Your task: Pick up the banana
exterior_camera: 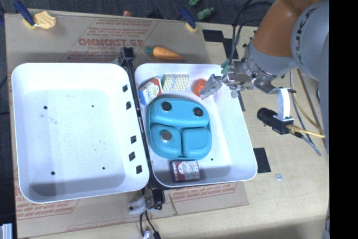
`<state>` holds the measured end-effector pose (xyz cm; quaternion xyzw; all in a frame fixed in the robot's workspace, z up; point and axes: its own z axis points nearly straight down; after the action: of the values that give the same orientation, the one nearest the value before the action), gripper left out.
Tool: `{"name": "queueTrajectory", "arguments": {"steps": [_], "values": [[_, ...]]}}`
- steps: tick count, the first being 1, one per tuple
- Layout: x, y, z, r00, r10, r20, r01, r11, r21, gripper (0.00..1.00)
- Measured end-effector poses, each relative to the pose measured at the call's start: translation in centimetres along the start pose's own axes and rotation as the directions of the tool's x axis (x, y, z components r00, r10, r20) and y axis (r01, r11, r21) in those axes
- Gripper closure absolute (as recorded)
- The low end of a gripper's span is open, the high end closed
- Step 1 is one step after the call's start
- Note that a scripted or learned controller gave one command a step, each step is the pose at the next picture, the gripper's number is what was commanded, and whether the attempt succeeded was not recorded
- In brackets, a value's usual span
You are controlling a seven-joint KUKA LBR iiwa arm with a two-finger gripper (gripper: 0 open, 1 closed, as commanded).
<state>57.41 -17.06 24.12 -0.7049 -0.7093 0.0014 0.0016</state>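
The only yellow thing I can make out, possibly the banana point(45, 20), lies outside the bins at the far left corner of the cardboard point(106, 36), beside a blue clamp point(23, 12). Well apart from it, the gripper point(211, 87) hangs over the right bin point(241, 145), just beside a red-orange item point(199, 87). Whether the gripper is wide or narrow, I cannot tell.

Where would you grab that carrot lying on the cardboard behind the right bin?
Probably across its thick middle, coming straight down from above. The carrot lies flat on the cardboard, its long axis running left to right with open space around it, so closing across its narrow width looks safest.
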Motion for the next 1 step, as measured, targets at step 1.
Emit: {"name": "queueTrajectory", "arguments": {"steps": [1], "values": [[-4.06,-8.77,-2.48,0.998,0.062,0.0,-0.062,0.998,0.0,0.0]]}}
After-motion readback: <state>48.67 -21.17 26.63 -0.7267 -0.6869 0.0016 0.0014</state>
